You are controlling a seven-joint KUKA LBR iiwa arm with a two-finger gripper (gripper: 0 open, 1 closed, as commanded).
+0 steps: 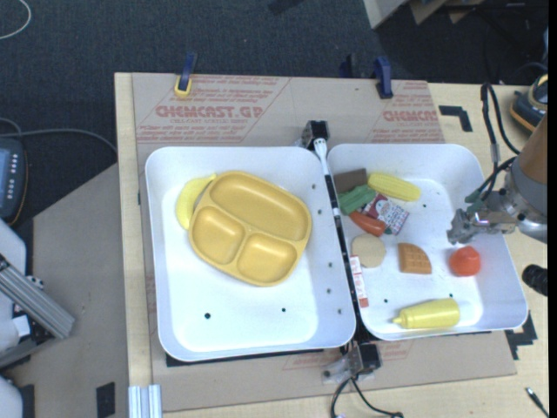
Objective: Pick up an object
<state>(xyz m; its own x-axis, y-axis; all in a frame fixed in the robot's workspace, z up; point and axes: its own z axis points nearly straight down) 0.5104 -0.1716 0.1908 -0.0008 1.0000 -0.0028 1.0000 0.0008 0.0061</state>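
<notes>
Hovering low over right shallow white bin [487,168], two-finger gripper [464,226] at end of grey arm sits just above and beside small round red tomato-like toy [466,261], finger opening impossible to tell, nothing visibly between them. Judging task barely started: no object lifted, tomato toy resting on bin floor, with orange waffle-like square toy [414,259], yellow plastic mustard bottle [426,314] and yellow toy corn cob [393,186] spread further left of tomato. Remaining: close on a target, most likely tomato, then lift clear.
</notes>
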